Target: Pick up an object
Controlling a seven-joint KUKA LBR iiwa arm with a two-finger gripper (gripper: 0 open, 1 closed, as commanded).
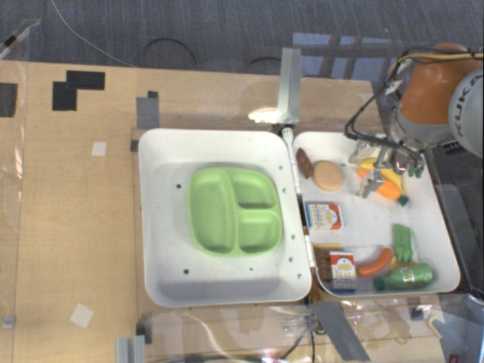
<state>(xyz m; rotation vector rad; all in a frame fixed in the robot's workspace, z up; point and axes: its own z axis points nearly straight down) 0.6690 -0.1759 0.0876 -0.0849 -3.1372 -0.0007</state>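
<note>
The right bin point(442, 237) holds several small items. My gripper point(380, 174) hangs low over the bin's far right part, right above a yellow piece point(368, 164) and an orange carrot point(390, 190) with a green tip. Both are partly hidden by the gripper, and nothing is seen lifted off the bin floor. A tan round bun point(327, 175) and a dark brown piece point(303, 161) lie to the gripper's left. The orange-banded wrist point(431, 89) rises above the bin's far right corner.
A green divided plate point(233, 211) sits in the left bin point(162, 263). In the right bin's near part lie a small printed box point(324, 216), a red carton point(342, 268), a sausage point(376, 262), a green bottle point(405, 276) and a green pickle point(401, 242). A metal divider post point(290, 89) stands behind the bins.
</note>
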